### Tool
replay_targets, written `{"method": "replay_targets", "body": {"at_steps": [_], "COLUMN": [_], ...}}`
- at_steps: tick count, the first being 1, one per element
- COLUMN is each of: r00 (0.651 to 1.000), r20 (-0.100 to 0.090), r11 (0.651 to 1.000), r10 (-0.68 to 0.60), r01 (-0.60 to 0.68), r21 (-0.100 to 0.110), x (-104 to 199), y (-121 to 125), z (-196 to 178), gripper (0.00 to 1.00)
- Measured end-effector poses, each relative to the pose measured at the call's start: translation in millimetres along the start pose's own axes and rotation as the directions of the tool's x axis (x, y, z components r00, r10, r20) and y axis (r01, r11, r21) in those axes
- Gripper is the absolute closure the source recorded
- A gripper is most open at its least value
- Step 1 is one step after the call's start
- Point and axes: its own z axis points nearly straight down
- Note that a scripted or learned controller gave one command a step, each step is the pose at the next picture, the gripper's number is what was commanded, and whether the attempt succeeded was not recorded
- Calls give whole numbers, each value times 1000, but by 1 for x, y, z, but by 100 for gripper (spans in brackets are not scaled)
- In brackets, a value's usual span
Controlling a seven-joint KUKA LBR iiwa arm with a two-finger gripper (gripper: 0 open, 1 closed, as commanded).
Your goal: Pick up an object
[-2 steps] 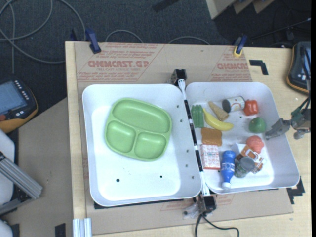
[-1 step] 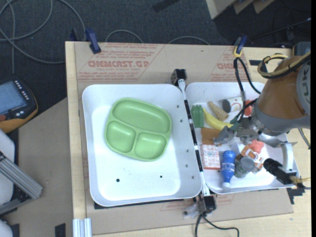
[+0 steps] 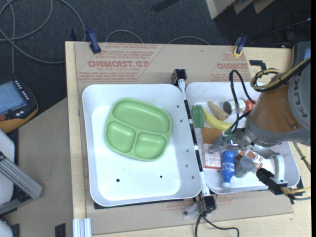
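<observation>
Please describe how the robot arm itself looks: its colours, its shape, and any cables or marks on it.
The arm is thick and rounded, with a grey shell and a wide orange band above the wrist. Part of large dark lettering shows on the grey shell near the picture's right edge. Black and yellow cables loop beside its upper part. The gripper at its end is a cluster of dark and metallic grey parts.

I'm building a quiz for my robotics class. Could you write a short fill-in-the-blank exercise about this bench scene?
1. The green divided plate lies in the ____ bin.
2. The plate has ____ compartments.
3. The banana lies in the ____ bin, beside a green object.
4. The bottle below the gripper is ____ in colour.

Missing words: left; three; right; blue
</observation>
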Motion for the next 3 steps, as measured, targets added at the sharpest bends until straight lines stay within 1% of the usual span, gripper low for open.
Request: {"method": "replay_targets", "body": {"at_steps": [1,2,3], "r00": [1000,1000,1000], "r20": [2,6,13], "r11": [1000,1000,1000], "r10": [1,-5,5], "r01": [-1,5,-4], "r21": [-9,-27,-18], "x": [-7,-22,-4], "y": [27,-6,15], "z": [6,6,7], "gripper": [0,0,0]}}
